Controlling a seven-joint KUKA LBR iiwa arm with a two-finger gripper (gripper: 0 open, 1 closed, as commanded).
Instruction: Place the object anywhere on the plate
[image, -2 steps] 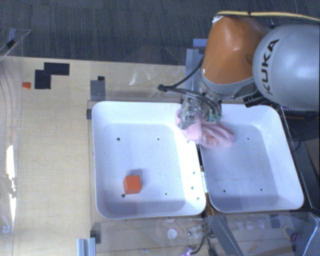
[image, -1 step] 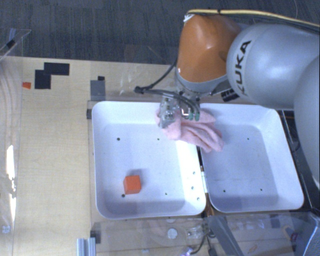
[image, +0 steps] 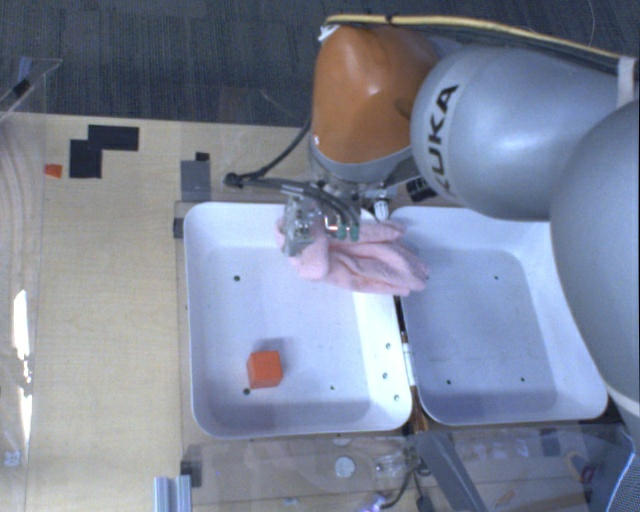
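A small orange cube (image: 264, 369) lies on the floor of the left bin (image: 215, 300), toward its front left. A pale pink plate-like object (image: 375, 265) rests at the back right of that bin, reaching over the divider toward the right bin (image: 500, 390). My gripper (image: 303, 236) hangs over the pink object's left end, under the orange wrist band, well away from the cube. The wrist hides the back edge of the pink object.
The big grey arm covers the upper right of the view and part of the right bin. On the wooden bench to the left are black marks (image: 100, 148), a small orange tag (image: 52, 171) and a grey bracket (image: 195, 178).
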